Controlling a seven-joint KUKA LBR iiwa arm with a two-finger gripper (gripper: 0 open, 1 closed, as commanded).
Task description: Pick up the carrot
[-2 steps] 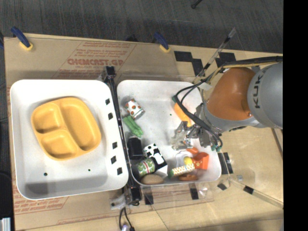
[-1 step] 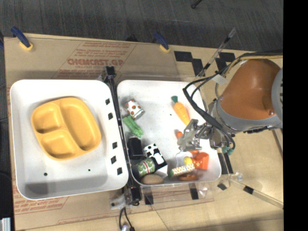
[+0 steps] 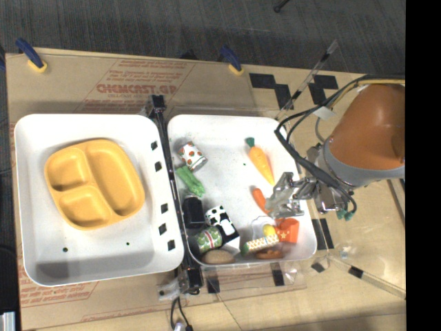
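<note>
Two bins [image 3: 89,126]; one carrot [image 3: 260,158] far right, open floor leftward; gripper [image 3: 282,193] beside it, finger state unclear.

An orange carrot [image 3: 260,158] with a green top lies just above the metallic grey gripper [image 3: 281,197], a black-and-white patched toy [image 3: 220,218] to its left, a yellow tray [image 3: 94,183] far left.

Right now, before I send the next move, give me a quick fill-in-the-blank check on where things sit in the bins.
1. The yellow divided tray lies in the ____ bin.
2. The carrot lies in the ____ bin.
3. The carrot's green top points toward the ____ edge of the view.
4. The gripper hovers near the right bin's ____ wall.

Missing words: left; right; top; right
</note>
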